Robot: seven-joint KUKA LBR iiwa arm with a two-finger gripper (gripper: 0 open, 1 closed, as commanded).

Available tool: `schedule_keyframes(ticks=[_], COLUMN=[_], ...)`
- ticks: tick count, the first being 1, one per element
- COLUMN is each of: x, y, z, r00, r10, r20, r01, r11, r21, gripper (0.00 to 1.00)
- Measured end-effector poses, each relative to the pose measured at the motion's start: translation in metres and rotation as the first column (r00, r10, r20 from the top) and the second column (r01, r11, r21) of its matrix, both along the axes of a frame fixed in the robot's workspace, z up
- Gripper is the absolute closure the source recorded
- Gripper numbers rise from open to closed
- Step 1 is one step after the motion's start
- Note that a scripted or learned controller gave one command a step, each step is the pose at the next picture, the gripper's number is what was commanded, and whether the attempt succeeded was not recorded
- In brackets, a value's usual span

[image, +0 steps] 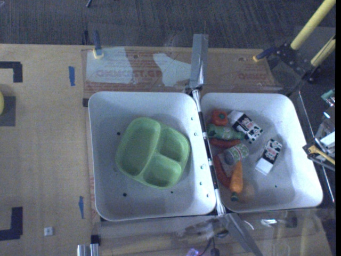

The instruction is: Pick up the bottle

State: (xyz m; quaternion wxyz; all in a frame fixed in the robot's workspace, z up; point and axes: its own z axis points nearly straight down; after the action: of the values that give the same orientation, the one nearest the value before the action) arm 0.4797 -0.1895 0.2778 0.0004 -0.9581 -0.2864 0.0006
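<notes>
The bottle (236, 153) is small and greyish with a green label. It lies on its side in the left half of the right bin (298, 143). It rests between a red chili-like piece (224, 142) above it and an orange carrot (236, 178) below it. A cow-patterned carton (269, 156) lies just to its right, apart from it.
A second cow-patterned carton (245, 125), a red tomato-like toy (219, 116) and a green vegetable (224, 132) crowd the right bin's upper left. A long red piece (220, 170) lies along its left wall. The left bin (101, 143) holds a green divided plate (153, 152).
</notes>
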Motion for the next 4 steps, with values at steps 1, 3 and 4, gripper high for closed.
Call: schedule_keyframes(ticks=[1,3,4], x=[0.039,-0.001,0.0], y=[-0.033,-0.034,-0.031], z=[0.044,-0.075,-0.011], r00=[0.994,0.982,0.995], r10=[-0.105,-0.186,-0.098], r20=[0.0,-0.003,0.0], r01=[0.105,0.186,0.098], r11=[0.994,0.982,0.995], r21=[-0.001,0.002,0.0], gripper=[1.0,0.0,0.0])
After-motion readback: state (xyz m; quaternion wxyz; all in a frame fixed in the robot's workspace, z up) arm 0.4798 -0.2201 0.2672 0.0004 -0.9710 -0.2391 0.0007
